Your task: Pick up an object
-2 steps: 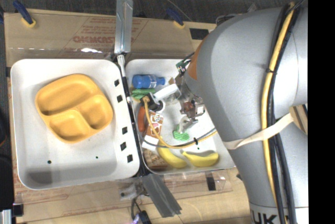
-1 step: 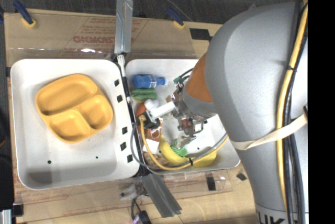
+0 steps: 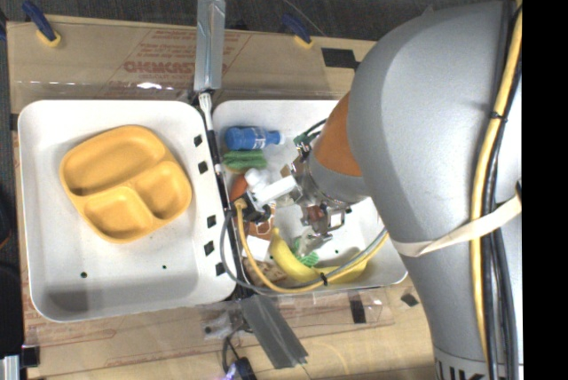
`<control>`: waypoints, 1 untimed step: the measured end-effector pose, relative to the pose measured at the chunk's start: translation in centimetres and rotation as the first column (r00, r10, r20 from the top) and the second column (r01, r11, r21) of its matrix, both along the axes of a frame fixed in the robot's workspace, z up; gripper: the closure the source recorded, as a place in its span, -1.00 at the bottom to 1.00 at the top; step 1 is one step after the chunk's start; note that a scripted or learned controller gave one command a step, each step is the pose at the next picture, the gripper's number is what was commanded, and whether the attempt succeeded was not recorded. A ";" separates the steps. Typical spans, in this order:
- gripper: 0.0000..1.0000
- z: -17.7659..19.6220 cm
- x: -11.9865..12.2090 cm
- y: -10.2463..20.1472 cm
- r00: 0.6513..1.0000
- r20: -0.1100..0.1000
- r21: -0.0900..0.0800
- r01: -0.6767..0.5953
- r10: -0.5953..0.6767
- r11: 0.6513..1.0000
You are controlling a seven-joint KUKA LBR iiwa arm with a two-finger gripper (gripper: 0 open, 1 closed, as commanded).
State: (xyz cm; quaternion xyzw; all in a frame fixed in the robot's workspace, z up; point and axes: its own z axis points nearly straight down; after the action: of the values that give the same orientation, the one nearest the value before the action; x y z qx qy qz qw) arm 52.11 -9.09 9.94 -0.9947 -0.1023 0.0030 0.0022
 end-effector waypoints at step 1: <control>-1.00 -0.3 -3.9 -1.6 0.898 0.016 -0.004 -0.440 0.440 0.898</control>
State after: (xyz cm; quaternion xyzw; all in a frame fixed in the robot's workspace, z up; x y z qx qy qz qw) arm 48.21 -10.64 9.64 -0.9460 -0.3242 -0.0047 0.0005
